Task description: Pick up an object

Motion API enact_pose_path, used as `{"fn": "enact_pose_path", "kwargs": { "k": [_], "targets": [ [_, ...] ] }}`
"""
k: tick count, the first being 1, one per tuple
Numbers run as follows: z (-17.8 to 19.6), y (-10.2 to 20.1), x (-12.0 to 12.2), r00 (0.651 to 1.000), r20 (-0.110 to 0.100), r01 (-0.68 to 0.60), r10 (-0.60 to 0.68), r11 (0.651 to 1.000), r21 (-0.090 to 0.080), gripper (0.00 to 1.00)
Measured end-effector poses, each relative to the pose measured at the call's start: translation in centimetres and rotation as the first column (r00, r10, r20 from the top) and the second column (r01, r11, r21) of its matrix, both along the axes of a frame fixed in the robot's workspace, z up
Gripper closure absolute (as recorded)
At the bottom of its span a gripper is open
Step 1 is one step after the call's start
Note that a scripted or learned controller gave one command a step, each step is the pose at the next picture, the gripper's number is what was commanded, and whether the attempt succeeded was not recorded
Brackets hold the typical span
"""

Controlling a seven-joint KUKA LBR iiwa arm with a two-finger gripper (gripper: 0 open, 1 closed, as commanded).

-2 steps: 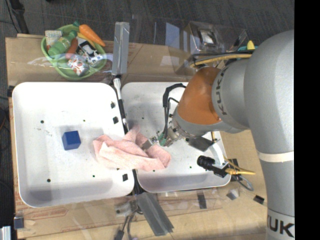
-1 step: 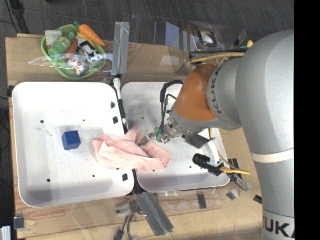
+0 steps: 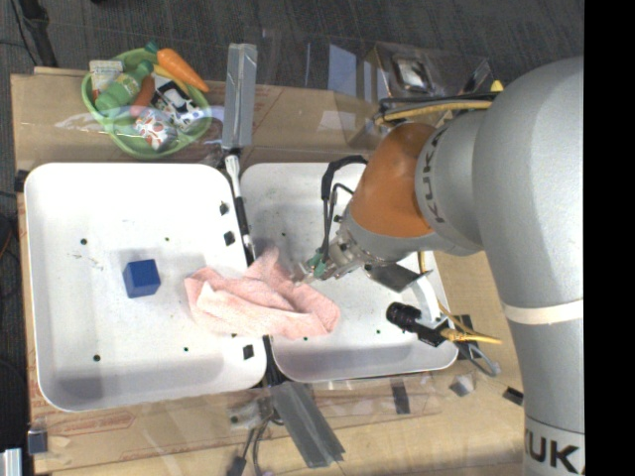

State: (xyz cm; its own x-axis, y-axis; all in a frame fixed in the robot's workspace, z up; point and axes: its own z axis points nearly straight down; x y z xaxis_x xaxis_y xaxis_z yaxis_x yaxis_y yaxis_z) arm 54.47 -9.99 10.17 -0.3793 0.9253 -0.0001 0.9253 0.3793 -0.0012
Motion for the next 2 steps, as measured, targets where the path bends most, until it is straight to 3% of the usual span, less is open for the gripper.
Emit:
{"fn": "enact_pose_path", "kwargs": {
  "k": [1, 2],
  "targets": [
    [0.0, 0.0, 0.0, 1.000, 0.000, 0.000, 0.000, 1.000, 0.000, 0.00],
    [-1.1, -0.4, -4.9, 0.980, -0.003, -0.200, 0.200, 0.980, 0.003, 0.00]
  ]
}}
